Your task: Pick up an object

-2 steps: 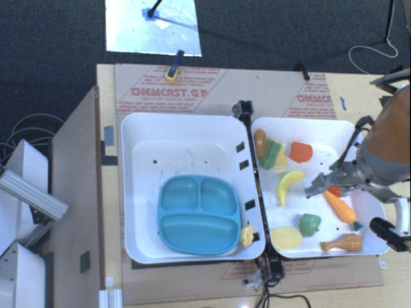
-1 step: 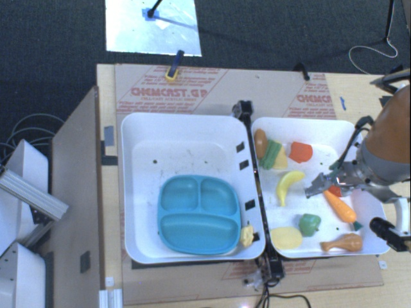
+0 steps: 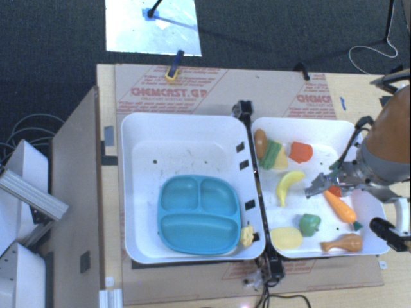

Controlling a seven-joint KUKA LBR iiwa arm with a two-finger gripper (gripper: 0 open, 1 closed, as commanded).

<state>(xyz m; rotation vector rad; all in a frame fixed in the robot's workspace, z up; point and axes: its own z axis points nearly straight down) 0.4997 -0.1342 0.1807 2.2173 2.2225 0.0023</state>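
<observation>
Over the right bin (image 3: 321, 128), the gripper (image 3: 319, 188) hovers beside a tapered orange carrot (image 3: 339, 206); opening unclear.

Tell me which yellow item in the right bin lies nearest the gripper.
The banana, curved, just left of the gripper; the round yellow piece sits farther, at the front wall.

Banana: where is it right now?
In the camera view the banana lies in the right bin, near its middle-left, below the green and red toys and just left of the gripper.

Bright even light, soft focus, faint shadows
</observation>
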